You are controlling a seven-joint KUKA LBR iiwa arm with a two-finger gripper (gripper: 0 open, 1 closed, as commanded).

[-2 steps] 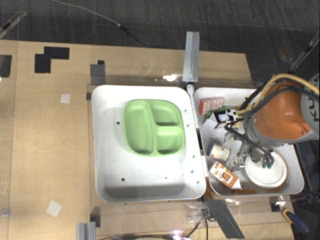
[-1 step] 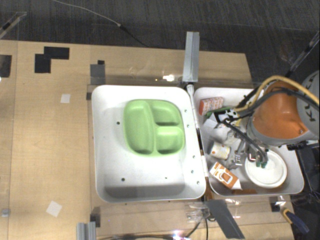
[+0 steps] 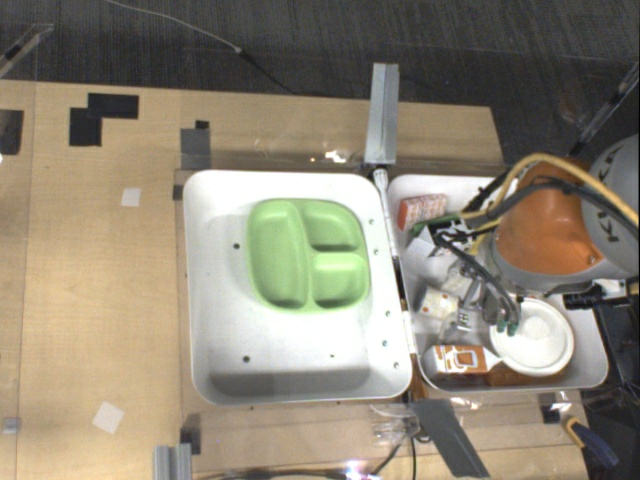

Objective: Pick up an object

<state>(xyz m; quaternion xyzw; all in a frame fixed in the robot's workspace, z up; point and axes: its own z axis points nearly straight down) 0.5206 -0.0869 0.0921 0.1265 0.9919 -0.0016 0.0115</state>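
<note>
The left bin sits on the wooden bench and holds a green divided tray, which lies upside-up near the bin's middle, a little toward its far side. Just to the right of that bin, touching it along a shared edge, is the right bin, crowded with small things. The grey arm with its orange band hangs over the right bin, and the tool reaches down into the clutter near the bin's centre, beside a crumpled clear-and-white wrapper; whether the tool is wide, narrow or gripping anything cannot be told, since cables and the wrist hide it. A red-and-white packet lies at the far-left corner of the right bin, a brown carton at its near-left corner, and a white round lid rests just right of the carton, partly under the arm
</note>
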